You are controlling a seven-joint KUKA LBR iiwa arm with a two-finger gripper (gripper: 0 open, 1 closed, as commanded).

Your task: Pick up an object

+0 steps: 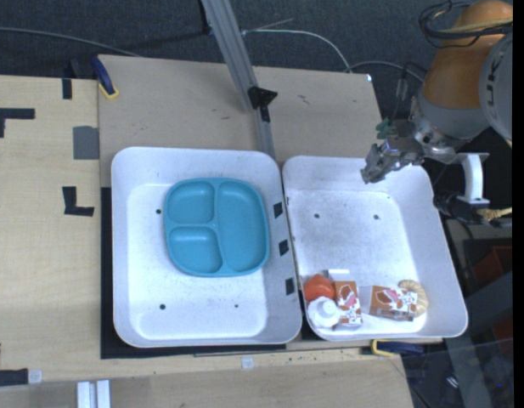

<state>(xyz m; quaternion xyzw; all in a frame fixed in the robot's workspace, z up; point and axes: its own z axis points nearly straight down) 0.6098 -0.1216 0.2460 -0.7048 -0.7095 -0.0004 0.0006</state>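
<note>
Hovering over the far rim of the right bin (431, 228), pincer (374, 170) at the arm's tip; fingers too small and dark to tell apart. Nothing visibly gripped. Well apart, at the near edge: orange-capped white bottle (321, 300), red packets (396, 300). In the left bin (130, 228): blue divided tray (216, 226).

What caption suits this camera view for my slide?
Pincer over right bin's far edge; packets at its near edge; blue tray in left bin.

a metal pole (236, 53) slants over the wooden bench (41, 228) (black tape marks, left side).
</note>
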